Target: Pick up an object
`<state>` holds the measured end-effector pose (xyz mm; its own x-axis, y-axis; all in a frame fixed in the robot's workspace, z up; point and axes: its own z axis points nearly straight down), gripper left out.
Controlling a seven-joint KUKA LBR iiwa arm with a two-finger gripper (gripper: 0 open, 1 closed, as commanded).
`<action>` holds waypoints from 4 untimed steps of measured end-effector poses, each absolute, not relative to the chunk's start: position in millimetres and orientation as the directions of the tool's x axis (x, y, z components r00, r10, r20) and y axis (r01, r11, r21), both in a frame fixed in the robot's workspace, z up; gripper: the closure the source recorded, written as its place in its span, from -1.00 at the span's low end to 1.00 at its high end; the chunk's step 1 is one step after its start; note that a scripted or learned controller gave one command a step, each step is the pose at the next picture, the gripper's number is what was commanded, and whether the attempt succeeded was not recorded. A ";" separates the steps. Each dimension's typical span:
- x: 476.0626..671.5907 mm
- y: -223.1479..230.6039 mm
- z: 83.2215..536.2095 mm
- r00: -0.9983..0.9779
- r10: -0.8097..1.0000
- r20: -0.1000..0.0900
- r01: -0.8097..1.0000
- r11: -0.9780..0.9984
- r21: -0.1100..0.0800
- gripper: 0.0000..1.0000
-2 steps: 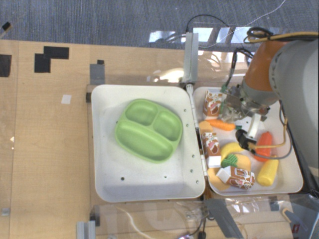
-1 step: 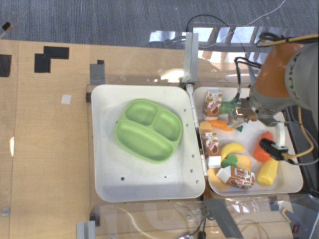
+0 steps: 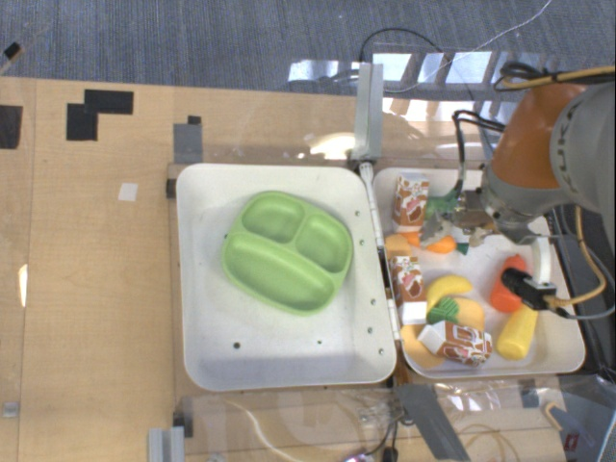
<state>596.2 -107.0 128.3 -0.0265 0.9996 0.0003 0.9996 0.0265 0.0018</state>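
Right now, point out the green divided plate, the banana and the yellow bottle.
green divided plate (image 3: 287,250): camera view, middle ridge.
banana (image 3: 449,287): camera view, its curved middle.
yellow bottle (image 3: 518,333): camera view, its body.

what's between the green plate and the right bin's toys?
In the camera view, bare white floor of the left bin, then the two bins' adjoining walls, separate the green divided plate from the toys.

The arm (image 3: 568,152) runs off the right edge, and its claw (image 3: 460,221) looks blurred, perhaps hiding toys beneath.
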 end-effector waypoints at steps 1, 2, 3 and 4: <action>620.8 -141.5 136.8 -0.243 0.970 -0.003 0.970 0.243 0.005 -1.00; 597.3 -106.3 94.7 -0.350 0.937 -0.002 0.937 0.350 0.005 -1.00; 598.4 -105.0 103.3 -0.351 0.936 -0.001 0.936 0.351 0.005 1.00; 623.3 -33.8 216.4 -0.275 0.962 -0.001 0.962 0.275 0.005 1.00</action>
